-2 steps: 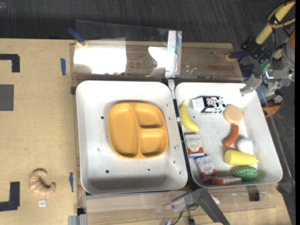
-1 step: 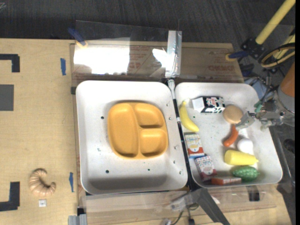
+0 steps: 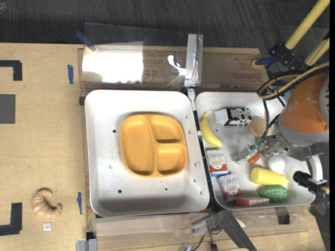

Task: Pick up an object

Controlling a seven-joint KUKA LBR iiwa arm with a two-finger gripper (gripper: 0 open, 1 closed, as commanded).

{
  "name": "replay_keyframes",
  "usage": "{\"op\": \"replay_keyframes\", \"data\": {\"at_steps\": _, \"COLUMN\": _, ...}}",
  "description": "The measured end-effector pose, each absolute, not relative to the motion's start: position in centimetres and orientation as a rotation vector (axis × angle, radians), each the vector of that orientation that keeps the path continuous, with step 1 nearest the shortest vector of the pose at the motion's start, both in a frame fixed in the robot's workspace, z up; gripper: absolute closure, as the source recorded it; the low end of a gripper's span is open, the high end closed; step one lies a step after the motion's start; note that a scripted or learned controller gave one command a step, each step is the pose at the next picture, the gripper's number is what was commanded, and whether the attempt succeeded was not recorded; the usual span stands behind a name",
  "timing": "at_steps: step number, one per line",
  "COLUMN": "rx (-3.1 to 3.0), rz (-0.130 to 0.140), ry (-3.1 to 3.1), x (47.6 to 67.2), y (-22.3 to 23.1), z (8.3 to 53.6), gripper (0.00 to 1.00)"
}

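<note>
1. One worktop (image 3: 36,140) of pale, matt wood-coloured board carries everything, with black tape marks and a few blue tape strips on it.
2. Two shallow white bins sit side by side, touching along one edge: the left bin (image 3: 104,119) is smooth plastic with rounded corners, and the right bin (image 3: 238,101) is crowded with small things.
3. One grey arm (image 3: 306,114) with a glossy orange band reaches into the right bin from the right; its jaws (image 3: 261,149) are low over the bin's middle, and whether they are clenched or released cannot be told.
4. One orange tray (image 3: 153,143), smooth plastic with rounded corners and three compartments, lies in the middle of the left bin.
5. One curved yellow banana (image 3: 209,131) lies by the left wall of the right bin.
6. One smooth yellow oblong piece (image 3: 268,177) lies near the front, with one bumpy green piece (image 3: 273,193) just beside it.
7. Three small printed cartons are there: a black-and-white one (image 3: 233,115) at the back, and two white-and-red ones, (image 3: 216,161) and (image 3: 229,185), along the left side.
8. One white egg-shaped thing (image 3: 276,164) and one tan rounded thing (image 3: 257,125) lie near the jaws.
9. One ridged, curled tan croissant (image 3: 46,203) lies on the worktop, well apart from both bins.
</note>
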State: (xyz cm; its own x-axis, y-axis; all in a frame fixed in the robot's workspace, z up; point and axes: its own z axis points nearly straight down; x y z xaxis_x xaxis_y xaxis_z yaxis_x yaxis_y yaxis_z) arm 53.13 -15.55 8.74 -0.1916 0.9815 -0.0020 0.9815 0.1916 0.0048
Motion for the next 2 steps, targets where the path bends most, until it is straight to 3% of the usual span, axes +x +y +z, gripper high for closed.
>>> {"op": "replay_keyframes", "data": {"at_steps": 1, "rx": 1.992, "rz": 0.01, "ry": 2.414, "x": 53.4, "y": -15.6, "z": 9.9, "gripper": 1.0}}
{"op": "replay_keyframes", "data": {"at_steps": 2, "rx": 2.075, "rz": 0.011, "ry": 2.354, "x": 55.9, "y": -5.3, "z": 18.7, "gripper": 1.0}}
